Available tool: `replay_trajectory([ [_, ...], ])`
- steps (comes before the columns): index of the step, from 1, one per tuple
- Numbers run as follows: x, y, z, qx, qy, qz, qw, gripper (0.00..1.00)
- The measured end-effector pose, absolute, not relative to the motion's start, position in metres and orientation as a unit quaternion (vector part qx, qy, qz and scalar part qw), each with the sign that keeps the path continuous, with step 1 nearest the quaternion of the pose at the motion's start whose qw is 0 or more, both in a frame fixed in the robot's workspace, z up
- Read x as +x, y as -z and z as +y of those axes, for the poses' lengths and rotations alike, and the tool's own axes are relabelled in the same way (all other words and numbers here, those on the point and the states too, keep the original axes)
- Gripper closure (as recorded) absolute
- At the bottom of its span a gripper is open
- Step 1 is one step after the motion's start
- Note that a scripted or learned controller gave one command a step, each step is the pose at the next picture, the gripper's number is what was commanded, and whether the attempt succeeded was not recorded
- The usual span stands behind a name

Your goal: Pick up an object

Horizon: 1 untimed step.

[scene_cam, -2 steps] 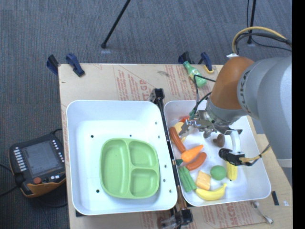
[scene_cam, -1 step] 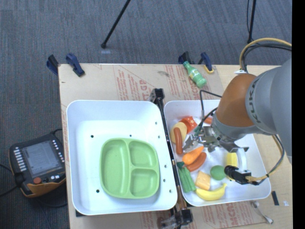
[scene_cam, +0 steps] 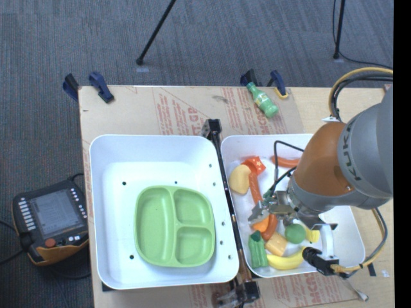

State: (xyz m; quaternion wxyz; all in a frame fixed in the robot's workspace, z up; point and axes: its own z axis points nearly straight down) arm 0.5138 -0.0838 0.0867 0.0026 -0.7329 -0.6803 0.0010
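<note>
Nearby, toy foods point(scene_cam: 270, 233) crowd the gripper point(scene_cam: 268, 208) in the right bin point(scene_cam: 239, 147).

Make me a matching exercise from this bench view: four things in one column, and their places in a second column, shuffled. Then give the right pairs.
Things:
1. green divided plate
2. green bottle
3. banana
4. handheld control pad

Places:
A. on the bare bench top beyond the bins
B. on the floor beside the bench
C. in the left bin
D. near the front edge of the right bin, among the toy food

Pairs: 1-C, 2-A, 3-D, 4-B
</note>
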Motion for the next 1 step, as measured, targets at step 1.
replay_trajectory([
  [1, 0.5153, -0.0980, -0.0853, -0.735, -0.0002, -0.678, 0.002, 1.00],
])
